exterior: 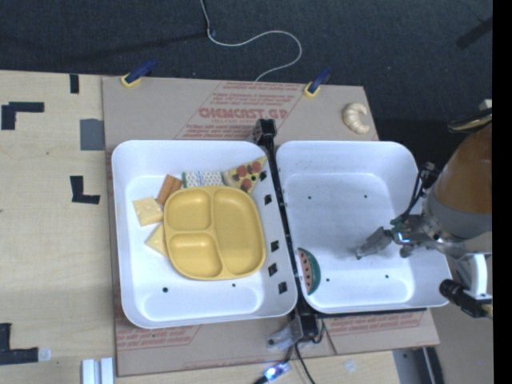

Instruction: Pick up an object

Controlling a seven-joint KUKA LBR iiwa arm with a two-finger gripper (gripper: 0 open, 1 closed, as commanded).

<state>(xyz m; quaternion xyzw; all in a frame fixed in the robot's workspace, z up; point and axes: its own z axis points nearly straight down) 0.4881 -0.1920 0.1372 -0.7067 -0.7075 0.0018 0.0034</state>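
Right bin (400,162): watermelon slice (309,270) long axis near-vertical, pincer (366,249) apart

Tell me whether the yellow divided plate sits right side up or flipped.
Right side up: the yellow divided plate lies flat in the left bin, its three hollow compartments facing upward.

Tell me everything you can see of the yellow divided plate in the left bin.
The yellow divided plate looks like matte plastic, rounded-square, with three compartments, all bare. It lies flat, face up, slightly rotated, mid left bin. Small flat food-like pieces poke out along its upper and left edges. The gripper is apart, over the right bin.
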